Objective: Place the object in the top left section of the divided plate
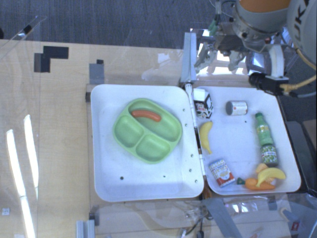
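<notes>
End effector (221,57) sits above the far edge of the right bin (290,148), under the orange-banded wrist; fingers look spread, nothing between them. Just below it in that bin: small black-and-white carton (202,106), grey can (237,107) on its side. Further toward the near side, banana (205,136) by the divider, green bottle (265,138) lying along the right wall, red snack box (221,172), yellow and orange fruit pieces (265,177) in the near right corner. Left bin (106,182) holds the green divided plate (147,137); orange-red sausage (145,115) lies in its top section. Both bins rest on the pale wood tabletop (49,133).
</notes>
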